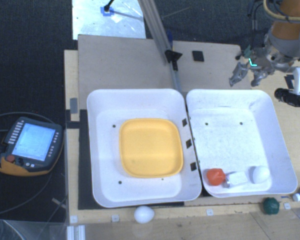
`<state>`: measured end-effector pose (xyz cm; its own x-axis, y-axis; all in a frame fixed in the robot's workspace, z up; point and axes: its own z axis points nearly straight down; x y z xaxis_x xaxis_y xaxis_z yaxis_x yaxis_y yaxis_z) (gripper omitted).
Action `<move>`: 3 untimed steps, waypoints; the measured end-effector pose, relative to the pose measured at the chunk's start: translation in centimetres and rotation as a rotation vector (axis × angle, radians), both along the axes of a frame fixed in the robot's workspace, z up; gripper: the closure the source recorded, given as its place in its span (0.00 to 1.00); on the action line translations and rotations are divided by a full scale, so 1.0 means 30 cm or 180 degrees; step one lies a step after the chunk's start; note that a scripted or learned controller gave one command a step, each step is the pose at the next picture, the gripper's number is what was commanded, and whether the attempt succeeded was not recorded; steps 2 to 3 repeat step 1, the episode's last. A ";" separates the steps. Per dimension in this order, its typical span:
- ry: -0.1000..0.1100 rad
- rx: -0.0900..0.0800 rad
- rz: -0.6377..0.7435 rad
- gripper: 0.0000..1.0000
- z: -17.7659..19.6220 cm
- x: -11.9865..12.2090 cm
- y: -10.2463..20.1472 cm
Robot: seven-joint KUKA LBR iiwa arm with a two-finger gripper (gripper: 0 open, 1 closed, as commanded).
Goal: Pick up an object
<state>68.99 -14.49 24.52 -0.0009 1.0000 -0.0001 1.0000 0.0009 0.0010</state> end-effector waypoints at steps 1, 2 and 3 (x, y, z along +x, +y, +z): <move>0.0000 0.0000 0.0000 0.00 0.000 0.000 0.000; 0.0000 0.0000 0.0000 0.00 0.000 0.000 0.000; 0.0000 0.0000 0.0000 0.00 0.000 0.000 0.000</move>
